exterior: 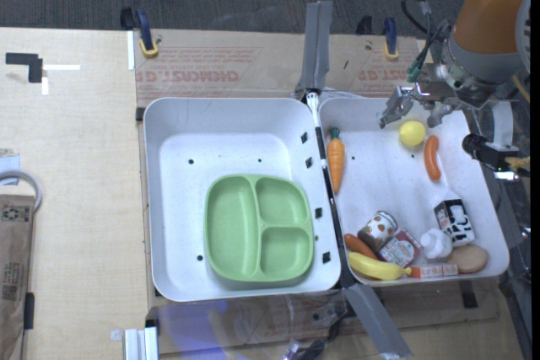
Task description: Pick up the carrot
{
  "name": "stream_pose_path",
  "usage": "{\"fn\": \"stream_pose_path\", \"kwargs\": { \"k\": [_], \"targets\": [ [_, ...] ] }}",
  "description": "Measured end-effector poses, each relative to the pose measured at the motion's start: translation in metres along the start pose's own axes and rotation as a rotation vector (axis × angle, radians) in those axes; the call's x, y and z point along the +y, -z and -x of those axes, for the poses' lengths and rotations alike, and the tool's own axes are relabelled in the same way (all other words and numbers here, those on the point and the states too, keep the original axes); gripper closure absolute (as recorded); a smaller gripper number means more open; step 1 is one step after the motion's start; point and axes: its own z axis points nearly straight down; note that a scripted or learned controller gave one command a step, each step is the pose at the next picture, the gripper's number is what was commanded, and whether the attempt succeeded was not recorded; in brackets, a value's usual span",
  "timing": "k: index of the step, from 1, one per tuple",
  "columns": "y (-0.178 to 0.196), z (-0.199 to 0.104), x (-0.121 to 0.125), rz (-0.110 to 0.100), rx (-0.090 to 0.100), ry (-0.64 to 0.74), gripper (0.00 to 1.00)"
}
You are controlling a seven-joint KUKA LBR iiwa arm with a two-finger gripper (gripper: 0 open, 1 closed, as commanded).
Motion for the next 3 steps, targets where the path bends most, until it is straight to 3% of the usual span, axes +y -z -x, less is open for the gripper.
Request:
{"fn": "stream_pose_path", "kwargs": {
  "k": [1, 2, 3],
  "targets": [
    [-0.149, 0.01, -0.023, 0.002, 0.0, 0.142, 0.0],
    [-0.005, 0.099, -0.003, 0.004, -0.002, 0.311, 0.0],
    [-0.047, 0.095, -0.005, 0.003, 0.0, 0.392, 0.0]
  ]
}}
